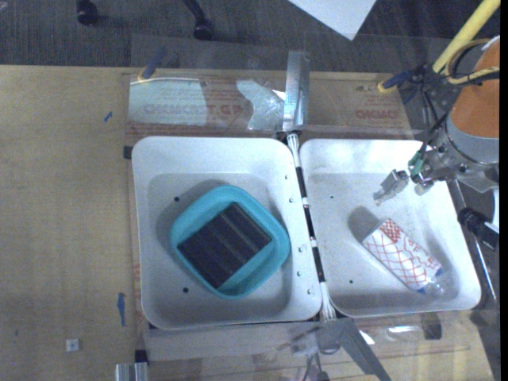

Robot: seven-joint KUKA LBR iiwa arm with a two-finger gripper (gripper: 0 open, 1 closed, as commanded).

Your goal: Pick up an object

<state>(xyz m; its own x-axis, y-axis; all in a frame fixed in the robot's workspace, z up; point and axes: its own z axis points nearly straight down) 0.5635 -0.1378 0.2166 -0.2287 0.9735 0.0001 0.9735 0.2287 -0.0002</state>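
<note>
White plastic gives us two shallow bins side by side. In the right bin (pixel 349 292) lies a red-and-white patterned packet (pixel 401 260), a flattish tube-like pouch set on a diagonal, its clear crimped end toward the bin's near right corner. In the left bin (pixel 151 173) sits a teal square tray (pixel 270 248) holding a dark ribbed block (pixel 222 244).

Our gripper (pixel 391 186) hangs over the right bin's far side, up and just beside the packet's upper end, not touching it. Whether its jaws are spread or closed we cannot tell at this size, and nothing is visible between them.

We judge the packet the nearest candidate, so the step in hand is the approach. To do it well, we should:
- move toward the near right, so the gripper centres over the packet's middle, not its tapered end;
- turn the wrist so the closing direction runs across the packet's short width;
- descend straight until close to the bin floor, since the pouch lies low and looks soft;
- close gently and lift slowly, because a slick wrapper may slide out.
</note>
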